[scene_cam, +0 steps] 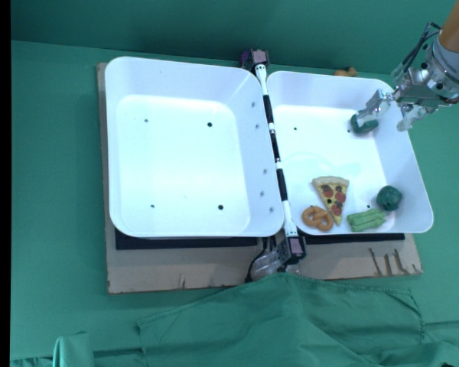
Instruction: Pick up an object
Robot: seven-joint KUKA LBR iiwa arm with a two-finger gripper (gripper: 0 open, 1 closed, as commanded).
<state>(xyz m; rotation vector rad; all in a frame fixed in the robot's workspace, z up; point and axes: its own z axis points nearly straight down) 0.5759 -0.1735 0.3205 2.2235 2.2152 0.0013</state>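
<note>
My gripper [386,119] hangs over the back right corner of the right bin [413,176], its two fingers spread and open. A small dark green object [362,122] lies at the tip of the left finger [375,105], on its outer side and not between the two fingers. Toward the bin's front lie a pizza slice [333,193], a brown pretzel [317,219], a light green bean pod [366,219] and a dark green round piece [389,198].
The left bin [122,75] sits beside the right one, joined by a black-and-white divider [274,151]. A small orange item [346,72] rests on the bench behind the right bin. Crumpled green cloth [283,319] lies in front.
</note>
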